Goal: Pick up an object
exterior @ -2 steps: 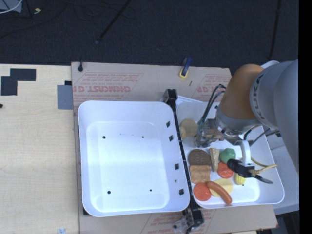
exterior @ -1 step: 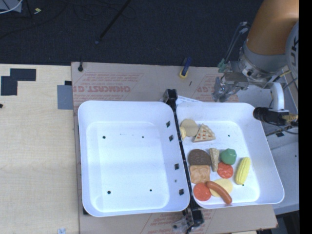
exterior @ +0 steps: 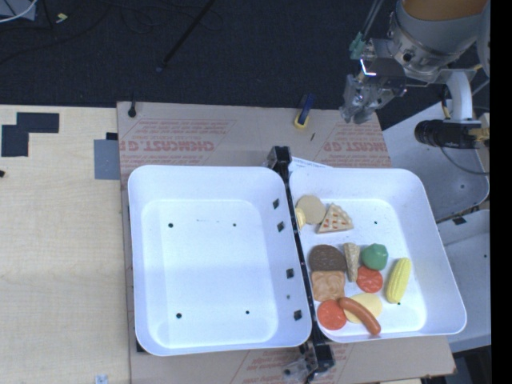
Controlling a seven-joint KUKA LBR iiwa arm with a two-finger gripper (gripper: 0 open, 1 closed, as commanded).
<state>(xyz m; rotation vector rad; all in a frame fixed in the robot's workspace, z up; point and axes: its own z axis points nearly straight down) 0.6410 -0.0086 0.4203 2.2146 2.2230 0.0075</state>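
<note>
The right bin point(exterior: 416, 186) holds several toy foods: a waffle wedge point(exterior: 334, 218), a beige bun point(exterior: 310, 210), a brown patty point(exterior: 326, 258), a cracker point(exterior: 327, 284), a green pepper point(exterior: 374, 255), a corn cob point(exterior: 398, 279), two tomatoes point(exterior: 369, 279) and a sausage point(exterior: 360, 314). My gripper point(exterior: 360, 106) hangs high above the bench behind the right bin, well away from the food. Nothing shows between its fingers.
The left bin point(exterior: 152, 190) lies beside the right one, with a black divider point(exterior: 288, 238) between them. A small blue and yellow item point(exterior: 303, 112) rests on the cardboard behind the bins. The arm's base point(exterior: 448, 133) stands at right.
</note>
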